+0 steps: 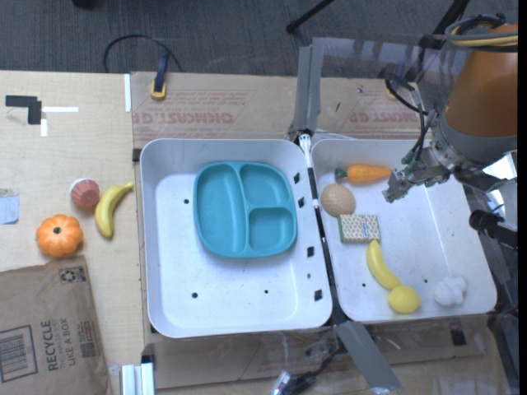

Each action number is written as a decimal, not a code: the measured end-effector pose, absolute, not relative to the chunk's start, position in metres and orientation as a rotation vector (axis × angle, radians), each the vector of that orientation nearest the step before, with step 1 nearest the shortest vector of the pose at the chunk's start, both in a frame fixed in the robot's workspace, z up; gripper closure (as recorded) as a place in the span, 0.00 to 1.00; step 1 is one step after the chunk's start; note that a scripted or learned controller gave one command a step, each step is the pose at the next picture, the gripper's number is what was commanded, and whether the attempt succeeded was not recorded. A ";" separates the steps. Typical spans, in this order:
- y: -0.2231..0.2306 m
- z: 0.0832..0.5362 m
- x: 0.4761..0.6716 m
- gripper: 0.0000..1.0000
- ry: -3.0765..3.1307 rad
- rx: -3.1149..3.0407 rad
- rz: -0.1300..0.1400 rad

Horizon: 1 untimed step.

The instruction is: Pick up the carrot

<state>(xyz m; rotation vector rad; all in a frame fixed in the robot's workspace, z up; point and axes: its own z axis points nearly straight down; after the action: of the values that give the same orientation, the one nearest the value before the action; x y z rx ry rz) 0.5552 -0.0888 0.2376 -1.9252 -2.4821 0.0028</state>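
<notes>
The carrot (366, 173), orange with a green end, lies near the back wall of the right bin (461, 245). My gripper (401, 186) hangs just to the carrot's right, close above the bin floor, and it holds nothing that I can see. The arm reaches in from the right with its orange band at the top right.
In the right bin lie a tan egg-shaped thing (337, 199), a speckled sponge block (360, 228), a banana (378, 264), a lemon (403, 299) and a white lump (450, 290). The left bin (165, 286) holds a teal divided plate (245, 208). A pumpkin (58, 236) and another banana (110, 207) sit on the bench.
</notes>
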 end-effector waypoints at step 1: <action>-0.060 0.191 0.495 1.00 -2.895 -1.214 0.001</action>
<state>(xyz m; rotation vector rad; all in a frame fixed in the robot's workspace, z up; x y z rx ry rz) 0.4947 -0.0599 0.1909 -1.2145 -2.8951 0.0007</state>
